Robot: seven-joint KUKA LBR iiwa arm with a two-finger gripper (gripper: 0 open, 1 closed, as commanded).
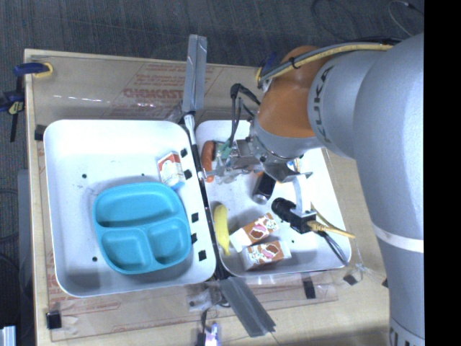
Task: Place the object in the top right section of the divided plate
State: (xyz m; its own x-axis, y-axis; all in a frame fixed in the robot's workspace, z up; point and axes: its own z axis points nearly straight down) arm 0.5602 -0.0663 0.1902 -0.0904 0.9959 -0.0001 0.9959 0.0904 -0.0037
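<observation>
Sausage (pixel 208 155) just beside gripper (pixel 226 166)

Divided plate (pixel 140 225), 6 o'clock in the left bin (pixel 72 157): plain turquoise blue.
Left bin and right bin (pixel 333 193): both white.
Small carton (pixel 170 169), 1 o'clock of the divided plate: white with red print.
Banana (pixel 221 228), 8 o'clock in the right bin: yellow.
Two cartons (pixel 263 241), 6 o'clock in the right bin: brown and white, orange-red patches.
Arm (pixel 374 107): grey, orange band.
Bench (pixel 108 85): pale tan, faded red lettering.
</observation>
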